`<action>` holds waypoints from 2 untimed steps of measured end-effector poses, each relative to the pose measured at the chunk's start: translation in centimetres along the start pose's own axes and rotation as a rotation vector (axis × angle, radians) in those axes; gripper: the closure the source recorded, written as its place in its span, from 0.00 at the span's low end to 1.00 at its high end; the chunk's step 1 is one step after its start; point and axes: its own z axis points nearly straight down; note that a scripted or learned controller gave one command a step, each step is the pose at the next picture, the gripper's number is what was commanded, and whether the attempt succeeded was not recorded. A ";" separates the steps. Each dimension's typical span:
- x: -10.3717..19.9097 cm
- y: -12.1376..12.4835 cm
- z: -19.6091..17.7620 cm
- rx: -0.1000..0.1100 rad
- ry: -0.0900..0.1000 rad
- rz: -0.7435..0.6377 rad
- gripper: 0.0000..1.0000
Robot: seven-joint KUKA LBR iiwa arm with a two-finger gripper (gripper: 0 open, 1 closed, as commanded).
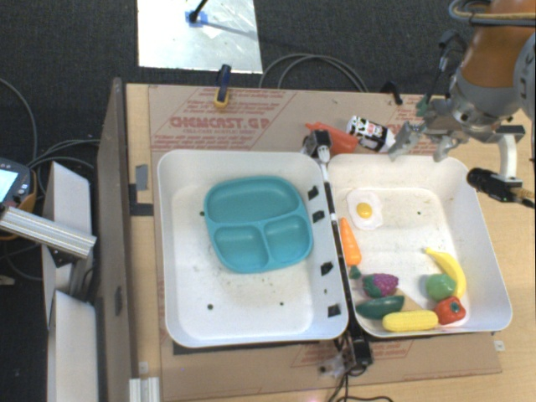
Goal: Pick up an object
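Hanging above the far rim of the right bin [481,216], the gripper [425,143] is spreading its fingers with nothing between them. Both white bins are sitting on a bench sheeted in printed cardboard [243,115], with dark carpet [67,32] and looping cables lying beyond. Inside the right bin, the banana [446,269] is lying near the right wall, its long axis running diagonally, seemingly pointing toward the fried egg [365,210].
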 end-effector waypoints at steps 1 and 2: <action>1.5 -7.2 13.1 0.017 0.004 0.003 0.00; 4.0 -1.3 16.0 -0.003 0.000 -0.005 0.00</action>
